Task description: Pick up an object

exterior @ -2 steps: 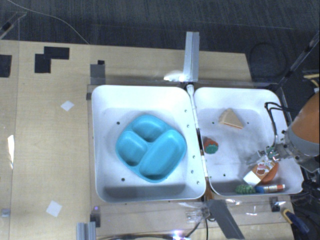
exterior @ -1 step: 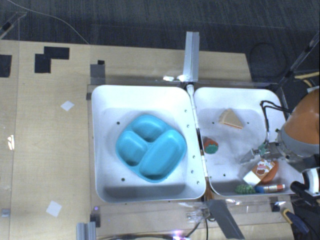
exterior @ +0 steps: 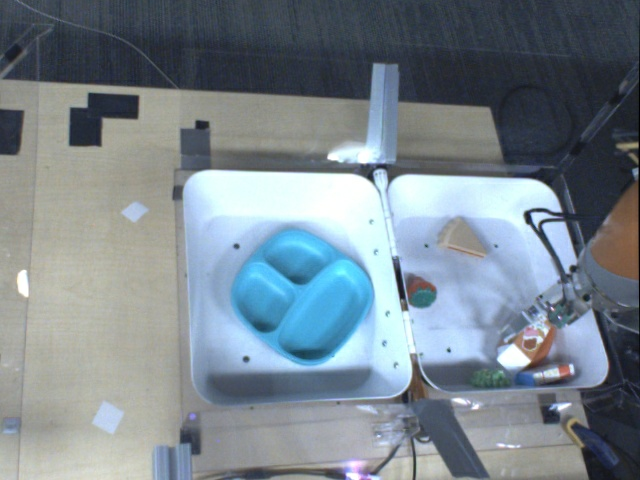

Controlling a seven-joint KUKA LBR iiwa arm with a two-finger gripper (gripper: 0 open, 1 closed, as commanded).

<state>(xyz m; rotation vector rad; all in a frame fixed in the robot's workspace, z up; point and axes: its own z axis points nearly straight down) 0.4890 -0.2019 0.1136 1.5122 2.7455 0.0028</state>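
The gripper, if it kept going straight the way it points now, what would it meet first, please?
Probably the orange-and-white bottle, lying just beyond the gripper toward the right bin's lower corner. Depth is unclear, so it may already be touching it.

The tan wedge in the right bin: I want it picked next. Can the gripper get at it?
Probably yes. The tan wedge lies alone on bare bin floor, nothing over it; the gripper is in the same bin.

Two white bins: left bin (exterior: 200, 268), right bin (exterior: 470, 193). One blue three-compartment tray (exterior: 300, 296). One tan wedge (exterior: 462, 238). One small orange-and-green item (exterior: 422, 292). One green leafy piece (exterior: 490, 378). One orange-and-white bottle (exterior: 530, 346). One orange-capped tube (exterior: 545, 374).
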